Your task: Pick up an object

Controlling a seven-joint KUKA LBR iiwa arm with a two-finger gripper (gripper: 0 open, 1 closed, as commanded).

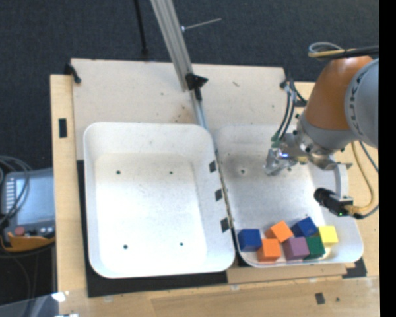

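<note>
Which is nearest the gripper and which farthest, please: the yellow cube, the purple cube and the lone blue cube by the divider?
From the gripper:
1. Lone blue cube, by the divider.
2. Purple cube, front row. Too close to call with 3.
3. Yellow cube, far right.

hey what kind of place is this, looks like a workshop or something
Probably a robotics lab bench: a grey-and-orange arm over two white bins, small coloured blocks in one, and cables on dark carpet.

You won't find any readable text here, no labels, brands or numbers anywhere. The small device off the bench's left edge has a screen, but it's way too blurry to make anything out.
</note>
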